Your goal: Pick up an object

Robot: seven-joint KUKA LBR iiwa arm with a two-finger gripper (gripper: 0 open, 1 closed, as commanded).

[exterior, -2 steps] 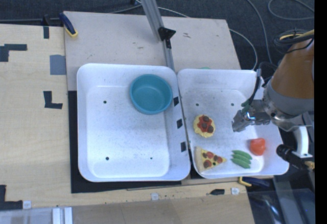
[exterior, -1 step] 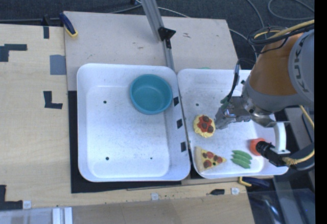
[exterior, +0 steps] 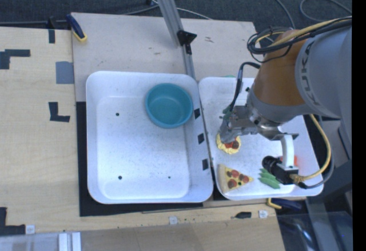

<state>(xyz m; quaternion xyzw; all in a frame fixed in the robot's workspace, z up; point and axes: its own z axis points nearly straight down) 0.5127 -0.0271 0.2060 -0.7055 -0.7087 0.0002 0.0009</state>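
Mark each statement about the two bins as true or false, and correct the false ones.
1. The blue bowl sits in the left bin. True.
2. The pizza slice lies in the left bin. False: it lies in the right bin, near its front edge.
3. The gripper is over the right bin, at a round yellow toy. True.
4. The bowl is tipped on its side. False: it stands upright, opening upward.
5. A green toy lies in the right bin. True.
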